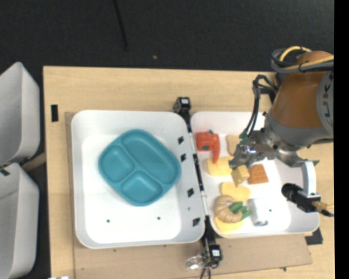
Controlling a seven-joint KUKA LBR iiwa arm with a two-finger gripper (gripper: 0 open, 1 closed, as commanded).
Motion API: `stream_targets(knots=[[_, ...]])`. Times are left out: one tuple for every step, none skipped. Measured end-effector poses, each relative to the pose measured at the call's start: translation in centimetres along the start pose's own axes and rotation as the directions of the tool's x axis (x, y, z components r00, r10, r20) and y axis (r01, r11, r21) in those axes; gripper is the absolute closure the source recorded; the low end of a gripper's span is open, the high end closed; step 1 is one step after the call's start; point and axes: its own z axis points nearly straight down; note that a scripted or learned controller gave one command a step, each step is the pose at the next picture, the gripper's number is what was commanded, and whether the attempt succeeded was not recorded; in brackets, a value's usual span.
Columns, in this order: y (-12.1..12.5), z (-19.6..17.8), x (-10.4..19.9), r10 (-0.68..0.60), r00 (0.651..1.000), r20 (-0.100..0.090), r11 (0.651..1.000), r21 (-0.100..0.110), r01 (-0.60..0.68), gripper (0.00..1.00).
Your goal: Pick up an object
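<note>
Glossy orange wrist band [299,97], smooth teal sectioned plate [139,166]

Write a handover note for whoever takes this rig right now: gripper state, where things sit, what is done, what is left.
Gripper: low in the right bin, among the toy food; whether it grips anything cannot be told from this view.
Right bin: red piece at the top left, pale yellow piece below it, orange cracker-like piece beside the gripper, and a tan, yellow and green cluster near the front edge.
Left bin: teal divided plate.
Done: arm lowered into the pile.
Left: confirm a grasp and lift one object.
</note>
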Motion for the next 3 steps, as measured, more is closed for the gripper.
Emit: stream_targets(knots=[[-0.7, -0.2, 2.3, 0.000, 1.000, 0.000, 1.000, -0.001, 0.000, 1.00], [-1.4, -1.0, 2.2, 0.004, 1.000, 0.001, 1.000, -0.002, -0.004, 1.00], [-2.1, -1.1, 1.7, 0.004, 1.000, 0.000, 1.000, 0.000, -0.004, 1.00]])
